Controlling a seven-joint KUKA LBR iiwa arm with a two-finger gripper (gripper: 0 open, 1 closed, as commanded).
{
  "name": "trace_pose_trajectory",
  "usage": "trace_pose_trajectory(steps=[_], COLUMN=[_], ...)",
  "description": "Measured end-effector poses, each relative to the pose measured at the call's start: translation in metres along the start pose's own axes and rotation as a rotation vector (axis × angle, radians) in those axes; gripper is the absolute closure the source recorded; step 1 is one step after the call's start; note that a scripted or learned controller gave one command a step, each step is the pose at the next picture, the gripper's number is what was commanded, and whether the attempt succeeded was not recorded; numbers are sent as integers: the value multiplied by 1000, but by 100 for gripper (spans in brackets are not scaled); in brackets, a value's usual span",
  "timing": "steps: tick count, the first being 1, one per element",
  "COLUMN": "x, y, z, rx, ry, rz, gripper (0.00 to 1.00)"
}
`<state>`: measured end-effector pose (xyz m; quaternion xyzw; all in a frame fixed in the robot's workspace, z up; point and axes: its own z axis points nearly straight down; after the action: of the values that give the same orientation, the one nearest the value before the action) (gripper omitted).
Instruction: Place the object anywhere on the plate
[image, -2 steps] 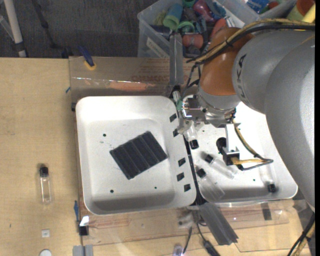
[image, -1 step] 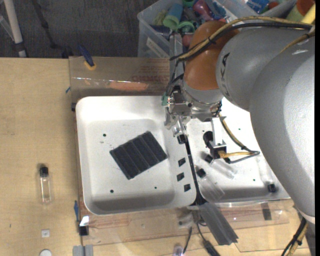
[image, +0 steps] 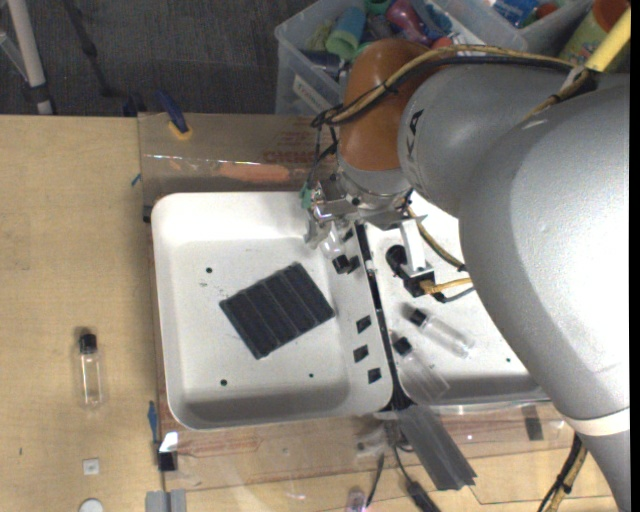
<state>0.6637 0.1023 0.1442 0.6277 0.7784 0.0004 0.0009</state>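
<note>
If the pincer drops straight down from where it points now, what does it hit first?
Probably bare floor at the back right corner of the left bin, near the divider; the pincer sits beyond the dark ribbed plate. Depth is uncertain.

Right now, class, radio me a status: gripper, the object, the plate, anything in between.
Gripper over left bin's far right corner. Clear vial lying in right bin. Dark ridged plate in left bin. Divider between.
</note>
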Motion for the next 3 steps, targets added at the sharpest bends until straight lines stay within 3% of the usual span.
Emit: trace_pose_trajectory(steps=[1, 2, 3], x=[33, 66, 66], y=[10, 18, 19], z=[-28, -51, -62], rx=[-3, -3, -8], ry=[0, 0, -2], rz=[-429, -589, -589], gripper=[100, 100, 100])
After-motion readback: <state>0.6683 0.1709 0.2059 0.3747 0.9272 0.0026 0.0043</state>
